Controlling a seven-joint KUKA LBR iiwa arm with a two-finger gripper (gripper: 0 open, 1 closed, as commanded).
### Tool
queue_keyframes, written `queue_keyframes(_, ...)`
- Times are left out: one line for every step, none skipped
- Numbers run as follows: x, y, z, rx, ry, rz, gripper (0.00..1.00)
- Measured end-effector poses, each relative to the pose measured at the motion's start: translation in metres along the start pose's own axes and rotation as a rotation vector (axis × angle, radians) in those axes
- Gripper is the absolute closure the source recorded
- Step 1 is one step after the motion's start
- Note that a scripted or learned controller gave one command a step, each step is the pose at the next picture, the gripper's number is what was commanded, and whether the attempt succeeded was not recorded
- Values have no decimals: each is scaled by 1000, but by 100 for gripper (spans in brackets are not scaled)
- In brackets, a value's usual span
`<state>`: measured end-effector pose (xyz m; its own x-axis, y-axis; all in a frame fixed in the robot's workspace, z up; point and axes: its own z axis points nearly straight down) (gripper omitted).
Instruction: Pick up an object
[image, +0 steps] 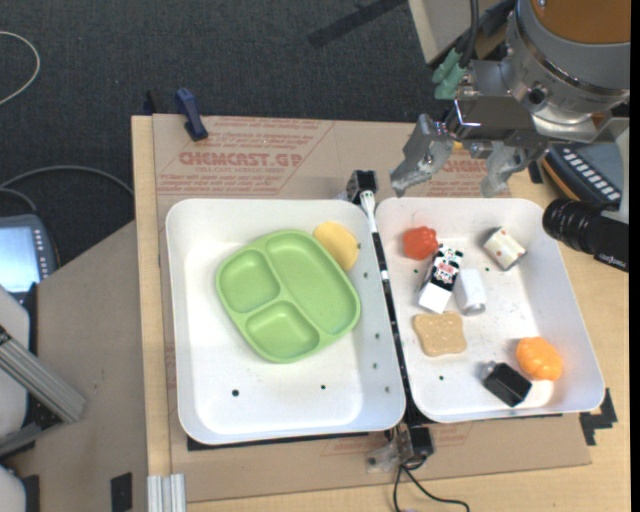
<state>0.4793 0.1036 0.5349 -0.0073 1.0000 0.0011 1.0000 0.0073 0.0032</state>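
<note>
Currently the splayed, empty metal two-finger gripper (458, 172) hovers with the small red plastic toy (421, 241) below it, so descending carelessly might strike the black-and-white carton (442, 279) just beyond.

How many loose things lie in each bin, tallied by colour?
Left bin:
Green: 1, divided tray
Yellow: 1, piece beside the tray

Right bin:
Red: 1
Orange: 1
Tan: 1, toast slice
Black: 1
Black-and-white: 1, carton
White: 2

Total: 9
</note>
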Motion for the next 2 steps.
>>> queue_keyframes(74,0,9,5,-1,0,0)
queue_keyframes(83,1,0,0,0,6,0)
